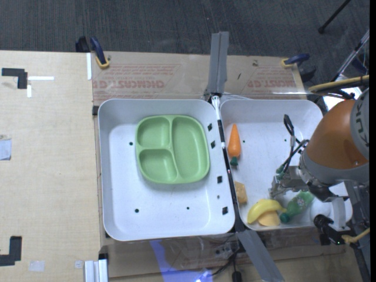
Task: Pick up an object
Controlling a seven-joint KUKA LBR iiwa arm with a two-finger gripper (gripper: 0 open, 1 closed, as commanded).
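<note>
The right bin (261,119) holds an orange carrot (234,141) by its left wall. A yellow banana (264,208) lies at the front, with a small orange-yellow piece (271,219) tucked under it. Beside the banana on the right is a green object (297,205), and a small tan chunk (240,192) sits by the left wall. My gripper (284,185) hangs low in the right half of this bin, just above and behind the banana and the green object. The orange-banded wrist (336,140) hides much of it from above.
The left bin (117,175) carries a green divided plate (173,149) near its middle. A ridge (223,157) with black clips separates the two bins. Black cables (291,143) run from the wrist down towards the gripper.
</note>
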